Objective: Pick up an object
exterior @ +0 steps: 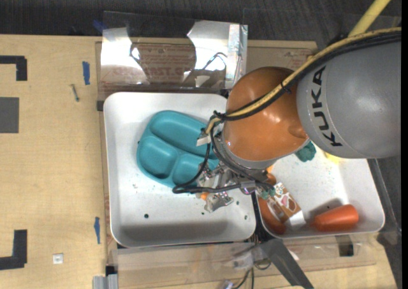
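Observation:
A teal, lobed soft object (169, 147) lies in the left bin (124, 173), toward its middle. My gripper (217, 197) hangs low over the left bin's right side, just right of and below the teal object; the orange wrist band (258, 118) hides most of it. A small orange bit (204, 196) shows by the gripper's metal parts. In the right bin (363, 185) lie an orange-red carrot-like object (335, 217) and a brown packet with a white label (280, 208). A teal scrap (308, 151) peeks out beside the arm.
A clear plastic guard (172, 58) stands behind the bins. The wooden bench (48, 154) stretches to the left. A yellow cable (376, 4) runs in from the upper right. The grey arm (357, 96) covers much of the right bin.

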Available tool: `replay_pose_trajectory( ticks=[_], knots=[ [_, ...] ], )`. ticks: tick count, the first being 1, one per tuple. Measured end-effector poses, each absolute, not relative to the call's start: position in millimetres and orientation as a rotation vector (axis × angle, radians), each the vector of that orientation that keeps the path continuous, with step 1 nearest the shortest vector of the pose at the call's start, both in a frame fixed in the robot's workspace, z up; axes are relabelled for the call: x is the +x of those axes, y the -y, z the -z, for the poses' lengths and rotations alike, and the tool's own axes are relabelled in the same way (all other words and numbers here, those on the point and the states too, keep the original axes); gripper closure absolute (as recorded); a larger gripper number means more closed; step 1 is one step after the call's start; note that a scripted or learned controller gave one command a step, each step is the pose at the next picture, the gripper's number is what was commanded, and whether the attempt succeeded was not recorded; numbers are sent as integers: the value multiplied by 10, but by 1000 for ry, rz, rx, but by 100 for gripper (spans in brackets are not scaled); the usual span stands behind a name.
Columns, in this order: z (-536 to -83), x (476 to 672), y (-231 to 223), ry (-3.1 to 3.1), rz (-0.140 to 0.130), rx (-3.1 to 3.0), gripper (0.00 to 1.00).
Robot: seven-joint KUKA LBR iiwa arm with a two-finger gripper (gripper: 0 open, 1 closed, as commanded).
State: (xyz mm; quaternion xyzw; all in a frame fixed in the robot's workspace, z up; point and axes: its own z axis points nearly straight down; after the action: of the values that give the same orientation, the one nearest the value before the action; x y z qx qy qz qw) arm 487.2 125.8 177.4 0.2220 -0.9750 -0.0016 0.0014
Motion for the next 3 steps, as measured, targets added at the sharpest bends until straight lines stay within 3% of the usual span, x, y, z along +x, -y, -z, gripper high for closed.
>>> replay_pose_trajectory(
  ticks=[1, 2, 3],
  knots=[
    [-2405, 5134, -367, 3056, -4, 777, 100],
    [-2213, 5659, -332, 2964, 1, 1063, 100],
    [-2673, 6065, 501, 2910, -8, 1213, 100]
  ],
)
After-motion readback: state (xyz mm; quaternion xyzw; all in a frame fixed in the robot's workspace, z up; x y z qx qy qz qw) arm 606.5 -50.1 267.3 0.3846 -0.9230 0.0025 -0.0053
